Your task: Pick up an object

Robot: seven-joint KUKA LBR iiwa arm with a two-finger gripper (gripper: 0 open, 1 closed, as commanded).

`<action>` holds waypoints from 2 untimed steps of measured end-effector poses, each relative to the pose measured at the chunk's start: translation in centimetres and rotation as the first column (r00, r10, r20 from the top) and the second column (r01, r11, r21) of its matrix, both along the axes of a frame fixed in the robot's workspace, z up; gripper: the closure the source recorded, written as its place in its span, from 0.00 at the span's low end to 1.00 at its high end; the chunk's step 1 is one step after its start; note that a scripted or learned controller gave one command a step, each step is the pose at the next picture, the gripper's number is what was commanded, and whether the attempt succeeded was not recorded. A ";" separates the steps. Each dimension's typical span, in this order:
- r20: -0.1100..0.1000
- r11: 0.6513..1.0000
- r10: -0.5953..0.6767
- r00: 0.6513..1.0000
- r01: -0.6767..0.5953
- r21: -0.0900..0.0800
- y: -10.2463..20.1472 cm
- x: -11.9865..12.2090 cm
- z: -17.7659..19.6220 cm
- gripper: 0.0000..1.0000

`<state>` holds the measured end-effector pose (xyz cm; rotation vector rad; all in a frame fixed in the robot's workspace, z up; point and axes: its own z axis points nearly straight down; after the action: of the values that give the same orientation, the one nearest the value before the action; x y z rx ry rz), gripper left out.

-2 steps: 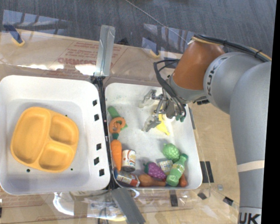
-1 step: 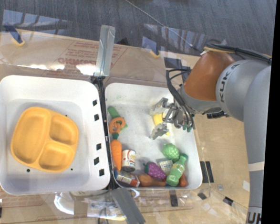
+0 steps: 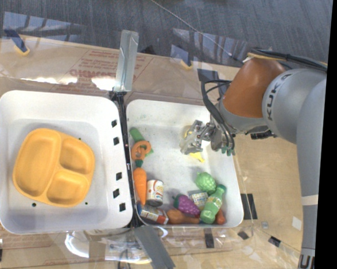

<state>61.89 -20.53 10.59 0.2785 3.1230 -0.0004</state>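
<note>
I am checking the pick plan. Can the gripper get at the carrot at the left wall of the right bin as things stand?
Probably yes, with some difficulty. The carrot lies uncovered, but it sits close against the bin's left wall, with a small can beside it. The gripper is further right, above the bin's open floor.

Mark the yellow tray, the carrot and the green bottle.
Yellow tray (image 3: pixel 53 166): camera view, on the ridge between its compartments.
Carrot (image 3: pixel 139 185): camera view, middle of its orange body.
Green bottle (image 3: pixel 212 207): camera view, middle of its body.
</note>
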 end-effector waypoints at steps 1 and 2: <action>-0.001 1.000 0.001 1.000 -0.001 0.000 0.0 0.0 0.0 0.00; -0.006 1.000 0.024 1.000 -0.024 0.003 4.4 0.7 -1.3 0.00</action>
<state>62.57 -16.08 9.27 0.2412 3.1328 0.0028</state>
